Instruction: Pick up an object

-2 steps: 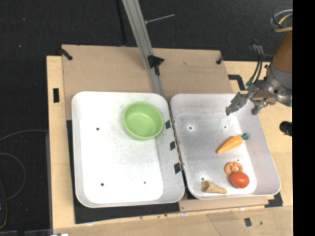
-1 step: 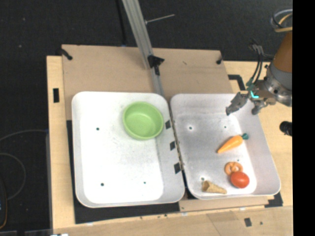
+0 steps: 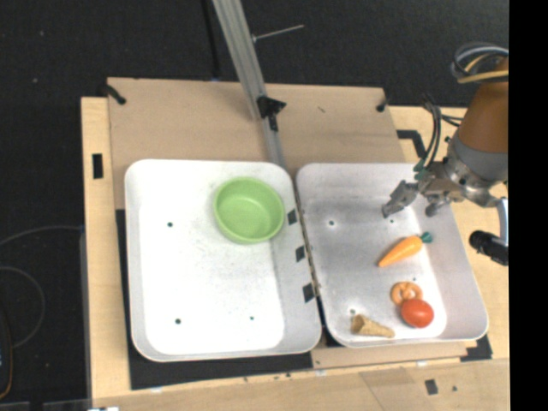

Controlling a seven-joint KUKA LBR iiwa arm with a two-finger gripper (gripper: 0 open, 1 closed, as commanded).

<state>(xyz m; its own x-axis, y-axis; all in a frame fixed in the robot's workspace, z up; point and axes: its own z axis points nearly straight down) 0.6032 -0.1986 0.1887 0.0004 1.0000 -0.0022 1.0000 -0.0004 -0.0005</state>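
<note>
Lighting is even and diffuse from overhead. The 2 white bins (image 3: 205,332) read bright, near overexposure, with faint grey mottling. Shadows are soft and short. The dark floor at 12 and 9 o'clock loses detail. Focus is slightly soft throughout.

I am seeing a lime-green bowl (image 3: 249,211) lying in the white left bin (image 3: 163,264). Beside that bowl, the right bin (image 3: 342,255) is showing an orange carrot (image 3: 401,250), a red tomato (image 3: 417,312), and a tan cone (image 3: 371,325).
</note>
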